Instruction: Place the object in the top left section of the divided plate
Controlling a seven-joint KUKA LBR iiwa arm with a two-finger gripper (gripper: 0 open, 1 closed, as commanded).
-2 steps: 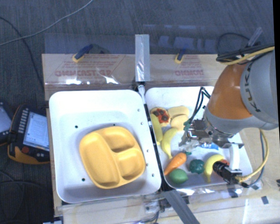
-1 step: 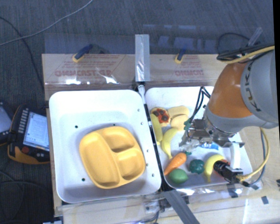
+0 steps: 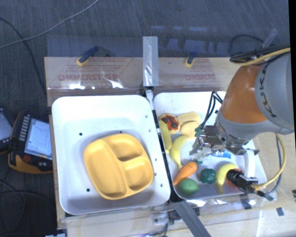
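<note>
Carrot (image 3: 185, 172) tip toward divided plate (image 3: 118, 165)

Smooth, slightly glossy yellow plastic plate (image 3: 119, 164); glossy white plastic bins (image 3: 65, 144); shiny plastic toy fruit (image 3: 189, 186); matt grey carpet (image 3: 16, 58) at upper left.

A yellow divided plate (image 3: 119, 165) sits in a white bin (image 3: 64, 125), while the other white bin (image 3: 257, 164) holds yellow bananas (image 3: 179, 143), an orange carrot (image 3: 184, 171), a green lime (image 3: 189, 186) and a dark green ball (image 3: 207, 175).
</note>
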